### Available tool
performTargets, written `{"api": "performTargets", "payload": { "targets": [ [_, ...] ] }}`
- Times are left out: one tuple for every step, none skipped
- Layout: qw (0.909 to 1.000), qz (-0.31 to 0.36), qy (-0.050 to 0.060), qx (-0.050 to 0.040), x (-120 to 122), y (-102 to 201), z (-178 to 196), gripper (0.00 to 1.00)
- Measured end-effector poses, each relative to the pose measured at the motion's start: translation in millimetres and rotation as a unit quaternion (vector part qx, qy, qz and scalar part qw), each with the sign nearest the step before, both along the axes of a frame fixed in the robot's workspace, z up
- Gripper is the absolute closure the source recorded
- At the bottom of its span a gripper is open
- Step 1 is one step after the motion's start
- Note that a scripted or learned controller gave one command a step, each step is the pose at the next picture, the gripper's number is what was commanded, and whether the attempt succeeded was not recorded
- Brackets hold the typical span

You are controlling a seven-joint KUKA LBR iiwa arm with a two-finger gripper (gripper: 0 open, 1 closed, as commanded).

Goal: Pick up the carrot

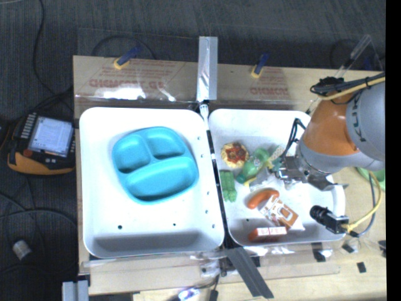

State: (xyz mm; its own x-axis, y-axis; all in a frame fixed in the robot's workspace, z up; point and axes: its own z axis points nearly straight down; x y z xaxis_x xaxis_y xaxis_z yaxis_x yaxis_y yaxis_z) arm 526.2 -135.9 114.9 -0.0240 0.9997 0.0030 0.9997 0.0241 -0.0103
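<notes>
**Over the right bin, arm above the toy food**

Over the right bin (pixel 218 168) I see the grey arm with its orange band reaching in from the right edge, the gripper (pixel 289 170) low near the bin's middle. From this slant I cannot tell how the jaws stand.

Just beside the gripper, toward the bin's front edge, lies what I take for the carrot (pixel 262 197), an orange-red piece, apart from the fingers as far as I can judge. A small printed packet (pixel 283 214) touches its right end, and a red bar (pixel 268 232) sits near the front edge. Green vegetables (pixel 252 168) and a pizza slice (pixel 235 154) crowd the bin's left half.

A blue divided plate (pixel 154 162) rests in the left bin (pixel 94 187).
</notes>
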Motion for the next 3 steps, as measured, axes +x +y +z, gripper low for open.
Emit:
{"api": "performTargets", "payload": {
  "targets": [
    [0.9994, -0.032, -0.011, -0.0040, -28, 10, -25, 0.00],
    [0.9993, 0.035, -0.011, -0.0011, -38, -31, -26, 0.00],
    [0.9826, 0.186, -0.002, 0.0018, -43, -33, 73, 0.00]
  ]
}}
